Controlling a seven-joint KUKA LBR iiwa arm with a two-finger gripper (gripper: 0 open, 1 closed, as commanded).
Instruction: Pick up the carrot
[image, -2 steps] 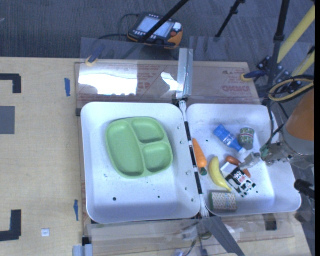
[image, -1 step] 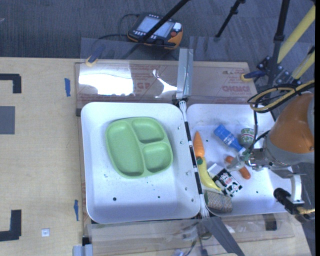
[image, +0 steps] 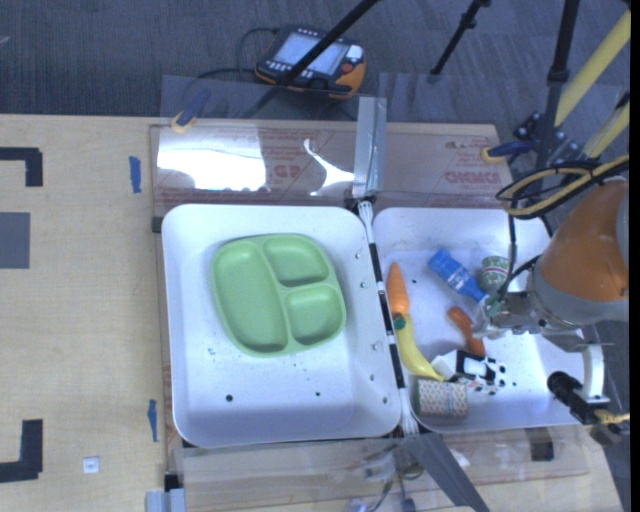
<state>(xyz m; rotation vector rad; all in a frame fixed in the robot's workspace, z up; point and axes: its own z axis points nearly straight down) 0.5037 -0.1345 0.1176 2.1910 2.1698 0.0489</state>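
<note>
You have two white bins side by side at the centre of the frame. The left bin (image: 200, 390) carries a green divided plate (image: 278, 292), lying flat in its upper middle. The right bin (image: 520, 405) holds the clutter. The carrot (image: 398, 291) lies at the left edge of that bin, just beside the wall shared with the left bin, its length running roughly up and down the frame, orange body uppermost and a small green end at the bottom. That lower end touches or nearly touches the top of a yellow banana (image: 413, 350), which curves down and to the right along the same wall. Below the banana sits a short patterned cylinder (image: 441, 398) on its side. To the right of the carrot you will find a blue bottle (image: 452, 274), tilted, and a small orange-red piece (image: 460, 321) below it. The arm enters from the right of the frame, its orange band (image: 596, 250) at the right edge, and the gripper (image: 492, 318) reaches down at the middle right of the right bin, near the orange-red piece and the blue bottle. The carrot lies apart from the gripper, to its left, with bare bin floor between them. Whether the gripper is released or clenched cannot be told from this view; nothing can be confirmed as grasped.
</note>
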